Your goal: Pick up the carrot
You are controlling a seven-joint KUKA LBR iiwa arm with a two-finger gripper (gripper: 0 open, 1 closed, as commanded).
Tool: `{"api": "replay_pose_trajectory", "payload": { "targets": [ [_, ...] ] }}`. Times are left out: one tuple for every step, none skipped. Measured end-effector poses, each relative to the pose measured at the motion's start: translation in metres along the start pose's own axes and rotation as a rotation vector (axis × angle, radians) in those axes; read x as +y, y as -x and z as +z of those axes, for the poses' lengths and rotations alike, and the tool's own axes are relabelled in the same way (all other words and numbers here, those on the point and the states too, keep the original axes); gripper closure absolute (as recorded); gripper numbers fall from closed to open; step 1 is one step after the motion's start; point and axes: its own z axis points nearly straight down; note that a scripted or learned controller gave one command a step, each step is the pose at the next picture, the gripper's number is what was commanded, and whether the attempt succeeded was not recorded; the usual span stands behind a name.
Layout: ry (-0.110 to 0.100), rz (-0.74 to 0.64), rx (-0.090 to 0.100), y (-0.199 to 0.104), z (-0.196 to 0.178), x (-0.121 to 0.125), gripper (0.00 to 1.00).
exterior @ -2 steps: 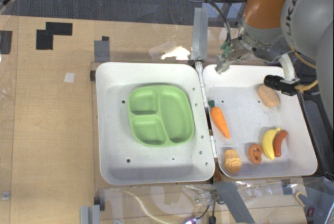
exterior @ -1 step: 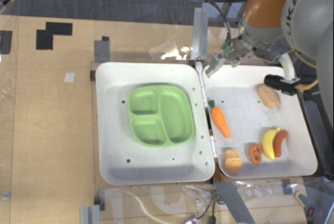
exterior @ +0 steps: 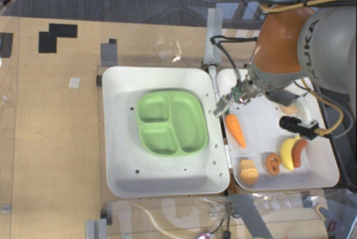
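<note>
The green tray [exterior: 170,123] sits in the left bin [exterior: 120,171], while in the right bin [exterior: 321,176] the carrot [exterior: 235,130] lies unlifted just below the hand [exterior: 225,106], whose spread I cannot tell, so the grasp remains.

One fixed camera, mounted above the table [exterior: 50,137] and tilted down at a slant. Both white bins are taken in whole: the left bin [exterior: 120,176] sits near frame centre, the right bin [exterior: 323,174] toward the right side. Dark floor is seen along the top edge, so the far side of the table lies at the top of the frame. The range is moderate; bin contents are resolved as small shapes. The arm [exterior: 312,43] is seen entering from the upper right, close under the lens and large in frame.
</note>
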Motion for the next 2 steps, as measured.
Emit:
{"api": "replay_pose_trajectory", "payload": {
  "targets": [
    [0.001, 0.055, -0.001, 0.03, 0.0, -0.071, 0.0],
    [0.0, 0.043, 0.0, -0.006, 0.0, -0.085, 0.0]
  ]
}}
